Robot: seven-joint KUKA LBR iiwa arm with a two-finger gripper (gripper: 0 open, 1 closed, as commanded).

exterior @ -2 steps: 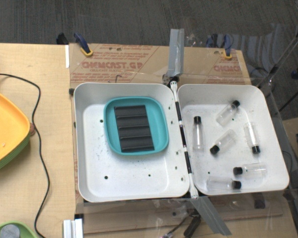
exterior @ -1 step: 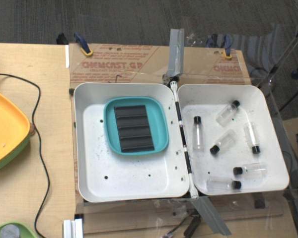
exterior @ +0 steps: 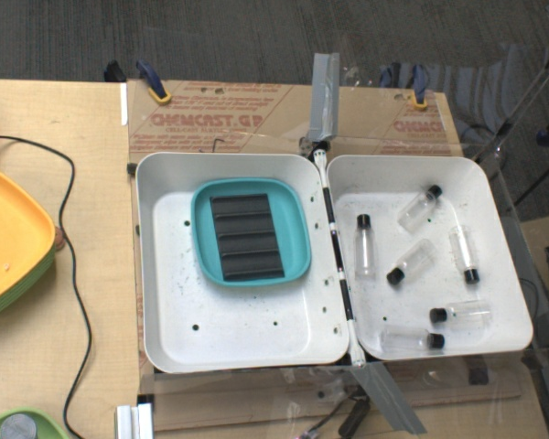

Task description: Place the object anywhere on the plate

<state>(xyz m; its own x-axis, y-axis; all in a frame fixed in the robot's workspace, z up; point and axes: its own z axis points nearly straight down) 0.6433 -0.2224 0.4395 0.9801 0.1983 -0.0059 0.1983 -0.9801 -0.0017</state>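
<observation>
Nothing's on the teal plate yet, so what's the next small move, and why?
Probably reach into the right bin and come down over the vial nearest the divider. The teal plate in the left bin carries no vial, all six clear vials lie in the right bin, and this one lies apart from the others, closest to the plate.

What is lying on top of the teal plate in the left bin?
A dark ribbed rectangular insert covers the middle of the teal rounded-square plate in the left white bin. No vial rests on it. The plate surface beneath the insert is hidden.
</observation>
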